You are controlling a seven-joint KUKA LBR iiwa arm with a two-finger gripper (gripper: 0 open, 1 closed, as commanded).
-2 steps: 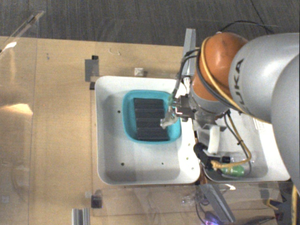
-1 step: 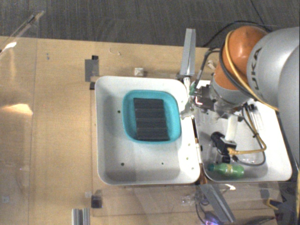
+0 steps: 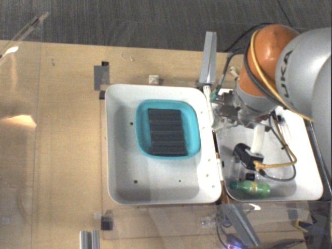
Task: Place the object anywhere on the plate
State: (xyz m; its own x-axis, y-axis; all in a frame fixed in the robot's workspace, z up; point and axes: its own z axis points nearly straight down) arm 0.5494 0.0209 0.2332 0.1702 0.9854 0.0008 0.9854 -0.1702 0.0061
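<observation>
While the green object (image 3: pixel 250 188) lay by the right bin's (image 3: pixel 307 183) front wall, apparently waiting to be fetched for the teal plate (image 3: pixel 193 123), the gripper (image 3: pixel 228 114) hung above that bin's far corner, spread or closed I couldn't tell.

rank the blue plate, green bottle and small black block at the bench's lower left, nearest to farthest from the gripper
1. blue plate, left bin, just left of the gripper
2. green bottle, right bin, below it
3. black block, bench, far lower left
</observation>
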